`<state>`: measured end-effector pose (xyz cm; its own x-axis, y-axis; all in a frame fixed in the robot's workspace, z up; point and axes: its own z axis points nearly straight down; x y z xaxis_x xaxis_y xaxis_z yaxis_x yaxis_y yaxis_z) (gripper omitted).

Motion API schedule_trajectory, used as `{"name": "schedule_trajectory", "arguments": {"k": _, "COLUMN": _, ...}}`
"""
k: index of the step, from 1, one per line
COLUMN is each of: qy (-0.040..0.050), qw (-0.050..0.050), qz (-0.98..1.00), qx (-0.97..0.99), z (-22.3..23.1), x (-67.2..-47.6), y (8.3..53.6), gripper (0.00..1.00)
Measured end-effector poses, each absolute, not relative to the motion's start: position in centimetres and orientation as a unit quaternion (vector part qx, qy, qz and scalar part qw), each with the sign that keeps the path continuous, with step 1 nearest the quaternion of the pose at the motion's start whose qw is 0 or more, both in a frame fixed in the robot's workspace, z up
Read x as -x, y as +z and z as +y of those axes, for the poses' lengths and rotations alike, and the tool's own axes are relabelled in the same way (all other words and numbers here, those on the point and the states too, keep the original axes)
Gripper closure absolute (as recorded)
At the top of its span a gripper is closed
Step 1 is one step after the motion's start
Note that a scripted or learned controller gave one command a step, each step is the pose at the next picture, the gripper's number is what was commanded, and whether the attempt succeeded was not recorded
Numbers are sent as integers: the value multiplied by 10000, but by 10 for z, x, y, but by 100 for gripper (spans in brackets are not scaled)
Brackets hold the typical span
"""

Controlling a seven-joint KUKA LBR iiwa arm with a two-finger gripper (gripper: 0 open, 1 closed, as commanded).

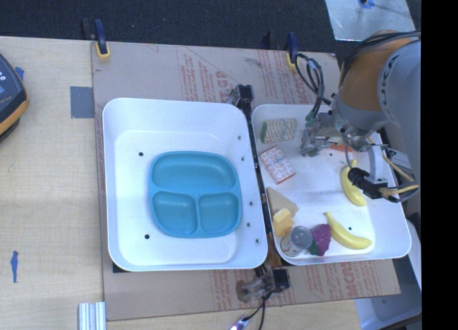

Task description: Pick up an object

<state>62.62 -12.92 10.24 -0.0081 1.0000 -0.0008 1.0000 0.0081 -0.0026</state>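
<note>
Now, near end of right bin: a banana, a purple grape bunch, a small grey object and a yellow wedge are packed close together, several touching.
Risk, near cluster: if a grasp is tried here, a neighbour could be nudged or dragged along, and a curved banana could be squeezed out sideways.
Left bin: a blue divided plate is seen lying flat in the middle; it is judged too wide and low for an easy pinch.
Middle of right bin: a tan wedge lies against the left wall, and a second banana lies toward the right wall, with bare floor between them.
Further in: a red-and-white packet lies flat, well apart from the near cluster.
Far corner: a green-and-white packet lies flat, close to the bin's wall.
Risk, packets: a thin flat item may be slid along the floor instead of being lifted, and the nearby wall could be struck.
Task object: none is seen held; all candidates are in the right bin.
Gripper: it is placed over the far part of the right bin, just right of the green-and-white packet, pointing down.
Gripper state: cannot be told from this view.
Arm: it reaches in from the right, the orange band above the wrist, bent down over the bin's far right corner.
</note>
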Motion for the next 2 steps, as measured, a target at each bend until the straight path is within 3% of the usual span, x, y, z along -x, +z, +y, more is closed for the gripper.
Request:
{"name": "schedule_trajectory", "arguments": {"k": 1, "qy": 1, "qw": -6, "qz": -7079, "qx": 7063, "z": -168, "x": -594, "y": 192, "gripper": 100}}
{"name": "schedule_trajectory", "arguments": {"k": 2, "qy": 6, "qw": 7, "qz": -7081, "qx": 7061, "z": -168, "x": -593, "y": 191, "gripper": 0}}
